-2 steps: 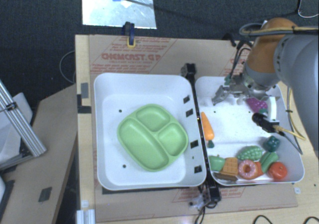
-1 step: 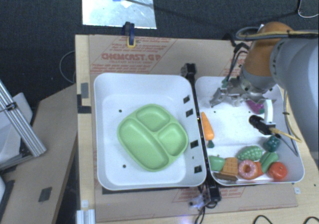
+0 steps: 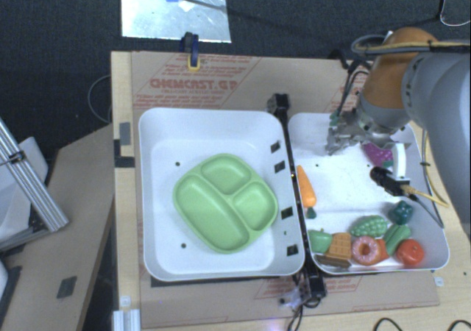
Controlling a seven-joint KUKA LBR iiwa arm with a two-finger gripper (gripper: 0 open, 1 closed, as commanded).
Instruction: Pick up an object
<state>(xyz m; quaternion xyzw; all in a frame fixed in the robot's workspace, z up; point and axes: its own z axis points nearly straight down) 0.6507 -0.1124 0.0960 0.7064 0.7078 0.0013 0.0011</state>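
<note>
In the left of the frame sits the left shallow white bin (image 3: 158, 168), and in its middle lies a pale green plastic plate with three compartments (image 3: 224, 203). Just right of the divider, against the left wall of the right shallow white bin (image 3: 316, 127), an orange toy carrot with a green tip (image 3: 305, 188) lies lengthwise. Along that bin's lower edge a row of toy foods is crowded together: a green pepper-like piece (image 3: 319, 240), a tan waffle-like block (image 3: 339, 248), a pink-frosted doughnut (image 3: 366, 250), a bumpy green vegetable (image 3: 370, 226) and a red tomato (image 3: 411, 251) (some of them touching). In the upper right, the grey arm with its orange band (image 3: 397, 79) reaches down, and its two-finger gripper (image 3: 338, 138) hangs over the bin's upper bare floor; whether it is open or closed cannot be made out. A magenta object (image 3: 377, 153) lies just right of it, partly hidden.
</note>
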